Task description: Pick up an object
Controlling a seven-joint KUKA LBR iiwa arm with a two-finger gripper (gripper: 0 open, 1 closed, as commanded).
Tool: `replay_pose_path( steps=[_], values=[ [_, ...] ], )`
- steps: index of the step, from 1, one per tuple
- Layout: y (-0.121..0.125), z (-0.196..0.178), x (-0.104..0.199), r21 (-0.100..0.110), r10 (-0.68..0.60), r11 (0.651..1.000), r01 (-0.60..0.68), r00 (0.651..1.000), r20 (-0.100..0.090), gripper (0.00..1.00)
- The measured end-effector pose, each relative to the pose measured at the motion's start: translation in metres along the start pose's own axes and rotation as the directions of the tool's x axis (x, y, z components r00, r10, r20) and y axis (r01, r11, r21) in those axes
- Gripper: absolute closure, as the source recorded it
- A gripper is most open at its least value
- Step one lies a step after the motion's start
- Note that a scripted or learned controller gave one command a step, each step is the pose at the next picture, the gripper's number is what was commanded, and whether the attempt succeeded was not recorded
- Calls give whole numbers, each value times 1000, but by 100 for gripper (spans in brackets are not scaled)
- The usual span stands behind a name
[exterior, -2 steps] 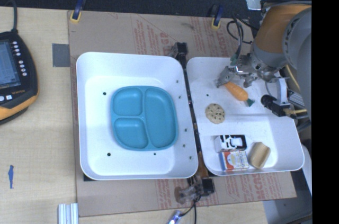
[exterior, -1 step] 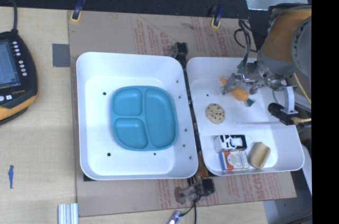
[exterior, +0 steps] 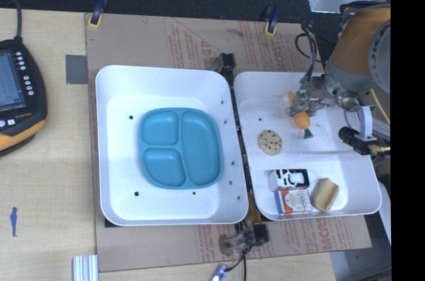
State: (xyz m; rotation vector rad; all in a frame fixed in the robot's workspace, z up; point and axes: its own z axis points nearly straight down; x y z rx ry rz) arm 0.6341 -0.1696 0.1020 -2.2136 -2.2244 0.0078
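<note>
Camera view, for you: arm [exterior: 358, 40] comes in from the right edge, grey with the orange band, and its claw [exterior: 304, 107] sits low over the right bin [exterior: 252, 140], near that bin's far edge. You've got a small orange carrot-like toy [exterior: 302, 120] right at the claw tips, touching or just under them. Can't tell how far open the claw is, or whether it has hold of the toy; fingers are too small and cluttered to read.

Other items in the right bin: a round cookie [exterior: 269, 141] near the left wall, about mid-depth. Near edge holds a small black-and-white carton [exterior: 291, 178], a red-and-blue box [exterior: 293, 201] just beside it, and a tan bread-like piece [exterior: 325, 194] touching that box on its right.

Left bin [exterior: 113, 200] carries a blue divided plate [exterior: 180, 147], roughly centred.

Pendant [exterior: 16, 95] lies at the surface's left edge.
</note>
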Motion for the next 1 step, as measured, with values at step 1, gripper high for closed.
replay_pose_path(
  steps=[1],
  values=[
    [20, -54, 55, -4, 1, 1000, -1, 1000, -2, 100]
  ],
)
